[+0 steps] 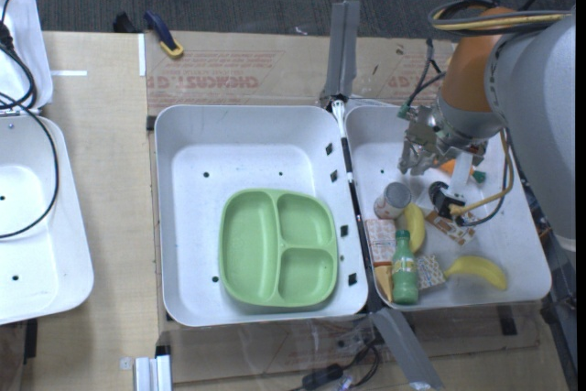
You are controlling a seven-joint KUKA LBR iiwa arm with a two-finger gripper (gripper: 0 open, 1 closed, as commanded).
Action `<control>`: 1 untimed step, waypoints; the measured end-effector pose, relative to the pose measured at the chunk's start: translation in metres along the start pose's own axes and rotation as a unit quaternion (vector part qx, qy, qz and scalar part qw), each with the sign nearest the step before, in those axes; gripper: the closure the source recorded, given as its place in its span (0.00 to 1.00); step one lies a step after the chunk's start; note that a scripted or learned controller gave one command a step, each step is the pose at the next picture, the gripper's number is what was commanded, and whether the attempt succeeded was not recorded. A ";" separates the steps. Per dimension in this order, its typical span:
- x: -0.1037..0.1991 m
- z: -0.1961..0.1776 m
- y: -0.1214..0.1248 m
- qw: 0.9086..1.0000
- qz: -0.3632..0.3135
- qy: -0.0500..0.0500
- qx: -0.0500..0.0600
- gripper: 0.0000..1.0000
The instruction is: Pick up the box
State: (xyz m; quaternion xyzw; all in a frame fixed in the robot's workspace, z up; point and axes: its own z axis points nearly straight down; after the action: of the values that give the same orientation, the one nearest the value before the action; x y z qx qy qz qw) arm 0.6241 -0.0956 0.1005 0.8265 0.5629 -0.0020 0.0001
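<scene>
A flat red-and-white box (379, 232) lies against the left wall of the right bin (524, 233), partly under a green bottle (404, 266) and a yellow banana (414, 226). A smaller patterned box (431, 271) sits beside the bottle near the front. My gripper (417, 158) hangs over the rear middle of the right bin, behind and to the right of a grey can (396, 197). It is apart from both boxes and nothing shows in it.
A second banana (477, 270) lies front right, with a brown packet (452, 225) and an orange item (446, 166) close to the gripper. The left bin (183, 197) holds a green divided plate (278, 246). Cables trail from the wrist over the right bin.
</scene>
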 end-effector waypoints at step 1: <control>0.000 0.000 0.000 1.000 0.000 0.000 0.000 0.00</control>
State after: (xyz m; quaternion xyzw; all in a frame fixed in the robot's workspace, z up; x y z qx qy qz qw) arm 0.6240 -0.0955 0.1003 0.8266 0.5628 -0.0023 0.0000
